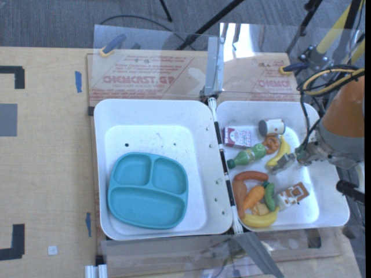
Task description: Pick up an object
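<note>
The grey arm with its orange band is reaching in from the right and its two-finger gripper is hanging low inside the right-hand shallow white bin, its tip sitting just beside a small yellow plastic banana; whether its jaws are parted or closed I cannot tell. The banana is lying among other toy food: a green plastic bottle, a red-and-white carton and an orange toy carrot nearer the front. It is probably light, stiff and rather slippery, so taking it across the narrow middle of its curve looks safest. The left-hand white bin is holding a teal divided plate.
</note>
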Robot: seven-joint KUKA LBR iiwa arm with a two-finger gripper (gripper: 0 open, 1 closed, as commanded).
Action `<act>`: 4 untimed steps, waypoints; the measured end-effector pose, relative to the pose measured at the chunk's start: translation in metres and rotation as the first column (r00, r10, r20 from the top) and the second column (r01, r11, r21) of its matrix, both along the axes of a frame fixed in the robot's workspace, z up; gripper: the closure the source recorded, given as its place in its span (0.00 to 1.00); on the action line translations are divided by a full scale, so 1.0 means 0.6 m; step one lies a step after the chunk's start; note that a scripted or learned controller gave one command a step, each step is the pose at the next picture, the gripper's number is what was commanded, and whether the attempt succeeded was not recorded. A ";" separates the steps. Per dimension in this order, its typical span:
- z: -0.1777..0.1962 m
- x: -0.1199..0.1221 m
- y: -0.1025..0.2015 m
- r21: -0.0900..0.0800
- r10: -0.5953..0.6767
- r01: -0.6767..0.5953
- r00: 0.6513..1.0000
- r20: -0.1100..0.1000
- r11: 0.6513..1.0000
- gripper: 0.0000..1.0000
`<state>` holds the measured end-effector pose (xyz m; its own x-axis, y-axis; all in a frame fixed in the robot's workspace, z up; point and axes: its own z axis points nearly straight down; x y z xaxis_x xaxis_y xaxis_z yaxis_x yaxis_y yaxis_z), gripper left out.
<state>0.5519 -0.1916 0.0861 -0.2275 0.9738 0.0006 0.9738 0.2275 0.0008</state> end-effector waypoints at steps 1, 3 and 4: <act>0.077 0.046 -0.033 -0.004 0.084 -0.084 0.996 0.004 0.996 0.00; 0.000 0.152 0.149 -0.002 0.244 -0.244 0.970 0.003 0.970 0.00; 0.020 0.153 0.150 -0.006 0.247 -0.247 0.969 0.006 0.969 1.00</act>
<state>0.6438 -0.1016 0.0979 -0.4614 0.8872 -0.0063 0.8872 0.4614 0.0056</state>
